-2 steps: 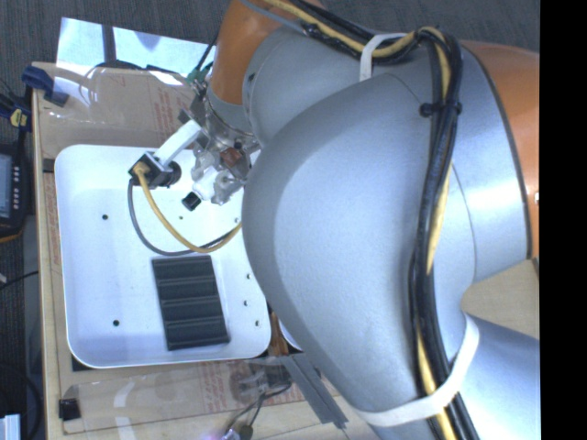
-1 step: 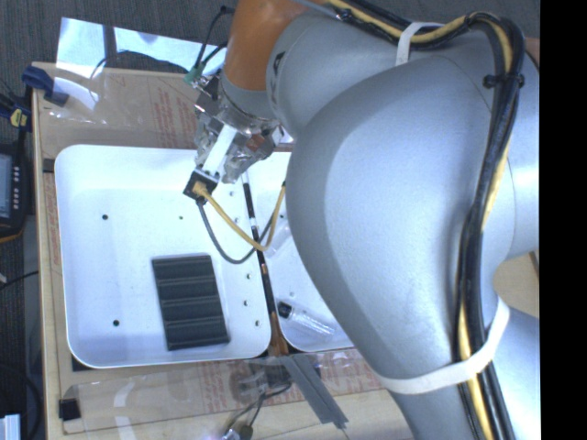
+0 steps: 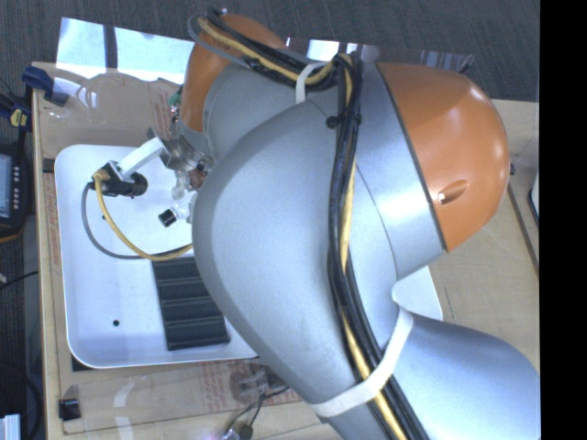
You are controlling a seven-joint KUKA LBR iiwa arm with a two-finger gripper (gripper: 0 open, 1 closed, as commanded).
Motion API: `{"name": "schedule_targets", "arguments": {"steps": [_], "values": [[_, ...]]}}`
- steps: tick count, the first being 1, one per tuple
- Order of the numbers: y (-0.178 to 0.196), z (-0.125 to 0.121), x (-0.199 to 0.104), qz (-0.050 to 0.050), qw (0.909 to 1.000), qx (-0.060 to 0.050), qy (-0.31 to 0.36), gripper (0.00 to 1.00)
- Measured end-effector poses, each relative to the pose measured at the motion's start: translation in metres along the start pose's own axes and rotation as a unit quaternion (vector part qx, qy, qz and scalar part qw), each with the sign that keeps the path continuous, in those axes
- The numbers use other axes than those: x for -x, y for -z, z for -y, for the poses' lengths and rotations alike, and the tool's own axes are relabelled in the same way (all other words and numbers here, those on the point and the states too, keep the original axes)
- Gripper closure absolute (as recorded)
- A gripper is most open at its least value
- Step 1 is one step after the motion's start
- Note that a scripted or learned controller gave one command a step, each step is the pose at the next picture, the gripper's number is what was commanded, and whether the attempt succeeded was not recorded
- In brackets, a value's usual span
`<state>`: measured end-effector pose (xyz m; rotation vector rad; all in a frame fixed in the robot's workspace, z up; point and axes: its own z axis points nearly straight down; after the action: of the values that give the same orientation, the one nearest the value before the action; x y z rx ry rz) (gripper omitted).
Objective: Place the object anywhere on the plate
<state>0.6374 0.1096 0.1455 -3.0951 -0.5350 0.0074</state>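
Arm (image 3: 367, 246) hangs over left bin (image 3: 73, 246), gripper (image 3: 183, 168) state can't tell; approx pick stage, next needs sure grab nr ridged dark tray (image 3: 188, 305).

Light falls bright and even from above, whitening the shallow white plastic bin (image 3: 92, 310) until its surface loses detail. My big grey and orange arm (image 3: 367, 209) carries soft sheen on its curves and looks slightly soft, being close. Glare flashes off the clear taped sheet (image 3: 87, 44) at top left.
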Motion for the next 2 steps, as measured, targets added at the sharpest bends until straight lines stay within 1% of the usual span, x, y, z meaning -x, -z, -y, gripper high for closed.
{"name": "schedule_targets", "arguments": {"steps": [1, 2], "values": [[0.046, 0.086, -0.03, -0.003, 0.9973, 0.001, 0.074, 1.0], [0.075, 0.057, 0.041, 0.001, 0.9643, -0.002, 0.265, 1.0]]}}
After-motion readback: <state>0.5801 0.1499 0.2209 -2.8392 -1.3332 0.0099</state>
